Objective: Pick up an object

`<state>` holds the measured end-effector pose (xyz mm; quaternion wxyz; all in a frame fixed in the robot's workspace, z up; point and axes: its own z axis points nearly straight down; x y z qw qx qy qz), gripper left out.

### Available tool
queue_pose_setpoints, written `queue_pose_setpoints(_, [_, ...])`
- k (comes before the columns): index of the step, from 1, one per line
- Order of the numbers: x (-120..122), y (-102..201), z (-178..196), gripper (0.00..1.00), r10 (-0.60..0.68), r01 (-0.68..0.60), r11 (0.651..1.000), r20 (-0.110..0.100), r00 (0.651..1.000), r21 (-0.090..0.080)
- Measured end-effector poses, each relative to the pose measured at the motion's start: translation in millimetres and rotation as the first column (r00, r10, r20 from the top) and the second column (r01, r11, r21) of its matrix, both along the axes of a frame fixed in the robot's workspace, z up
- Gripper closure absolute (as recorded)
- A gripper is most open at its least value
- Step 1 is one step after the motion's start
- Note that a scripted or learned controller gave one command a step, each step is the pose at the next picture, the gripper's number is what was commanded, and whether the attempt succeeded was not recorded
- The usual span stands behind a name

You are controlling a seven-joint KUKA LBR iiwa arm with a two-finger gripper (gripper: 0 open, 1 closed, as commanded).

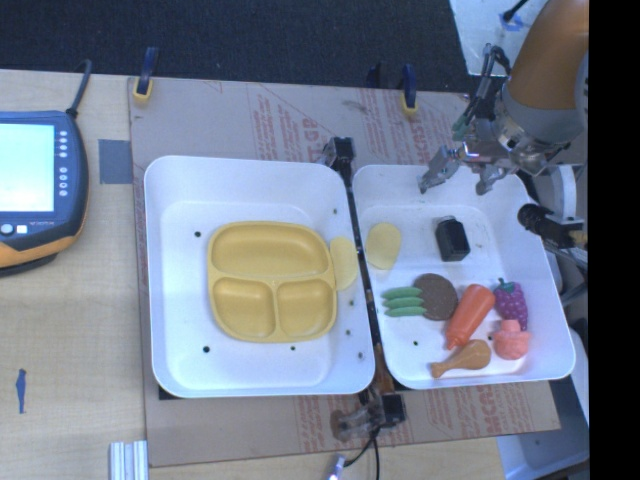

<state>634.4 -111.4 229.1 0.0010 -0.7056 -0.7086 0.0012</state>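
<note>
The gripper (462,173) is hovering over the far edge of the right bin (398,353), its two fingers spread apart with nothing between them. Just below it in the view, a small black block (452,238) is lying on the bin floor, apart from the fingers. Farther toward the near side, a brown round piece (437,295) is sitting against green pea pods (403,301), with an orange carrot (470,314), purple grapes (511,301), a pink piece (511,341) and a tan drumstick (463,359) clustering beside them. A pale yellow disc (383,245) is lying near the bins' shared edge. The left bin (170,268) is holding a yellow divided tray (272,279). A handheld controller (38,183) is resting on the table (70,368) at the left.
</note>
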Motion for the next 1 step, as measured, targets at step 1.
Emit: queue_pose_setpoints(1, [-9.2,-36.1,-51.7,0.0,0.0,0.0,1.0,-0.001,1.0,-0.002])
